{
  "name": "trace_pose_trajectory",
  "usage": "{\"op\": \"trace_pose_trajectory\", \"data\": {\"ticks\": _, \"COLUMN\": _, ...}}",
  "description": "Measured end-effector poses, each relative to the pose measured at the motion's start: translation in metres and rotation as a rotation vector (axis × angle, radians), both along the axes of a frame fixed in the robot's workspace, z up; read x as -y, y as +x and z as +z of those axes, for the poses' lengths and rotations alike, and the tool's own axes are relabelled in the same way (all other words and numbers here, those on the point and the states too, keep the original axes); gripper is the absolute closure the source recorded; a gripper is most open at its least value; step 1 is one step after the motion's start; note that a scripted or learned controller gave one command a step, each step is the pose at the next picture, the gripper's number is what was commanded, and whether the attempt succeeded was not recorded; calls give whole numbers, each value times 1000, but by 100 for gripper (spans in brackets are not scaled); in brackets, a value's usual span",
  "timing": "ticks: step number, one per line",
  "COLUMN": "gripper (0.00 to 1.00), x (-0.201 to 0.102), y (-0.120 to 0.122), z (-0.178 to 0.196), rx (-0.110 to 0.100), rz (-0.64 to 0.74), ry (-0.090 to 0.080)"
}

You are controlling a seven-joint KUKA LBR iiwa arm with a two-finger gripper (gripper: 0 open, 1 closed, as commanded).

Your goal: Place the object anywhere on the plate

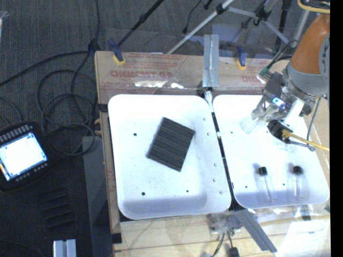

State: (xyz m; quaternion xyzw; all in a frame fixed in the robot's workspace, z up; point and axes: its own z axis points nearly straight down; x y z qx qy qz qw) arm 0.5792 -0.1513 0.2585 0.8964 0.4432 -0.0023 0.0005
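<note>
Plate point(171, 143), a dark ribbed rectangle, lies flat and turned at an angle near the middle of the left bin point(123, 197). Nothing rests on it. Across the divider, in the right bin point(321, 194), two small clear vials with black caps point(262, 171) point(295, 169) lie side by side near the front edge, apart from each other and well apart from the plate.

Over the far part of the right bin hangs the gripper point(252, 123). Its pale, translucent fingers point(259, 113) point down and left toward the bin floor, but they blur against the white surface, so I cannot tell how far open the claw is, nor whether anything sits between the fingers. Behind it rises the grey wrist and the orange band point(311, 47), coming in from the right. A yellow-tipped rod point(303, 140) juts out beside the wrist.
</note>
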Motion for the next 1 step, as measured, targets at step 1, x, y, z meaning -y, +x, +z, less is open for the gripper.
{"op": "trace_pose_trajectory", "data": {"ticks": 1, "gripper": 100, "x": -51, "y": 75, "z": -90, "rx": 0, "rz": 101, "ry": 0}}
